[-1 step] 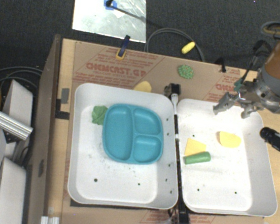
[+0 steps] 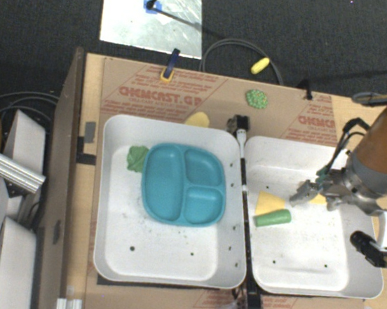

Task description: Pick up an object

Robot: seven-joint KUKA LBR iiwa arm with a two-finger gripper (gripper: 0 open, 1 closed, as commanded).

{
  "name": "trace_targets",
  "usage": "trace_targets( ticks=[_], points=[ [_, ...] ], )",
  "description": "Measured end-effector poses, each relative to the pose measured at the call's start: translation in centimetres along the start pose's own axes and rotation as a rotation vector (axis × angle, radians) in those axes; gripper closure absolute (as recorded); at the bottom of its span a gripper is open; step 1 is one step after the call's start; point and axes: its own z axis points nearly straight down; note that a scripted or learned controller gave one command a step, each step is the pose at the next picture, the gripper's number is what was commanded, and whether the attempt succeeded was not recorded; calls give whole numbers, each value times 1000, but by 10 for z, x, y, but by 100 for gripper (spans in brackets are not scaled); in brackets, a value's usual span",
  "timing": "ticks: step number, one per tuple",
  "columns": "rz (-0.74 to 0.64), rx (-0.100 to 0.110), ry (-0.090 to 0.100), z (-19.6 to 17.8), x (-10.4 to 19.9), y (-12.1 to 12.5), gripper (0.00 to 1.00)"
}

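Hovering in the right bin, the tool, grip state unclear, nears the yellow wedge.

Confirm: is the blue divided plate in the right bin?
No, the blue divided plate sits in the left bin; the right bin holds a yellow wedge and green piece.

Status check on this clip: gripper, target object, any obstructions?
Gripper low over right bin, nothing visibly held. Yellow wedge and green cylinder lie just beside it, touching each other. Blue tray sits in left bin, out of the way.
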Motion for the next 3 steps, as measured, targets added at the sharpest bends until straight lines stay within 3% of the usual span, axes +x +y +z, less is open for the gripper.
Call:
trace_targets(
  ticks=[1, 2, 3],
  points=[
    [-5, -12, -1, 85, 15, 8, 0],
    [-3, -13, -2, 51, -3, -10, 0],
    [-10, -10, 1, 42, 32, -21, 0]
  ],
)
